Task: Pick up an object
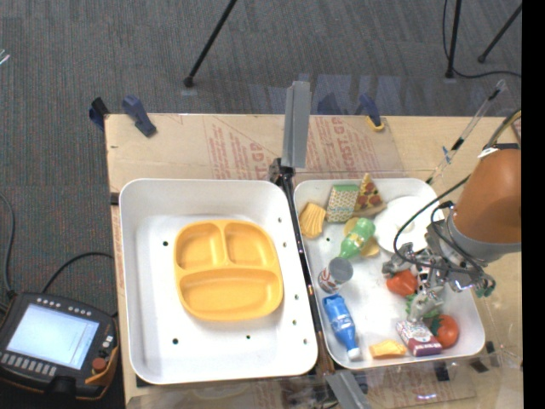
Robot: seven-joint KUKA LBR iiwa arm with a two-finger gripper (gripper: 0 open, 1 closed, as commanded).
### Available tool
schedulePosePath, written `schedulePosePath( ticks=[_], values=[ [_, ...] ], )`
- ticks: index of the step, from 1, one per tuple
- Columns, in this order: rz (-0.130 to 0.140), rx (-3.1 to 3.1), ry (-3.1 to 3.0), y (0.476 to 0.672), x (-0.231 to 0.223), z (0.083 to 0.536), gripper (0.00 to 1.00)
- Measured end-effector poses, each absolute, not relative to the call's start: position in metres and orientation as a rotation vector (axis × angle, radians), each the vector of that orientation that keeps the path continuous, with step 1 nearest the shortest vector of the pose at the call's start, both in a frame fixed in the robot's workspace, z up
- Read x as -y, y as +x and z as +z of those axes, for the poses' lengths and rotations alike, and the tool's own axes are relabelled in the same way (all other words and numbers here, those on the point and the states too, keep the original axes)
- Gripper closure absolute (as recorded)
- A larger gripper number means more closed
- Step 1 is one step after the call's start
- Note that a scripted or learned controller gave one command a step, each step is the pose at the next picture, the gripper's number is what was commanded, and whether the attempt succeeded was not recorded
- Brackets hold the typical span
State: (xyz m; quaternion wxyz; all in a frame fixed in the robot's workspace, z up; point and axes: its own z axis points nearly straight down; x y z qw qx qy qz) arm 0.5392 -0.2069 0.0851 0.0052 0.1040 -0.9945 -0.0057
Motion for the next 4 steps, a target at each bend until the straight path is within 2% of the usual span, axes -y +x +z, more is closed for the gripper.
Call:
schedulePosePath(
  ticks=[1,2,3,4],
  values=[
    [-0.006,3.075,0.652,0.543,0.108,0.087,0.00],
    [0.002,3.091,0.583,0.501,0.092,0.089,0.00],
    [-0.003,3.097,0.536,0.550,0.081,0.087,0.00],
    [-0.001,3.106,0.491,0.603,0.111,0.088,0.00]
  ],
)
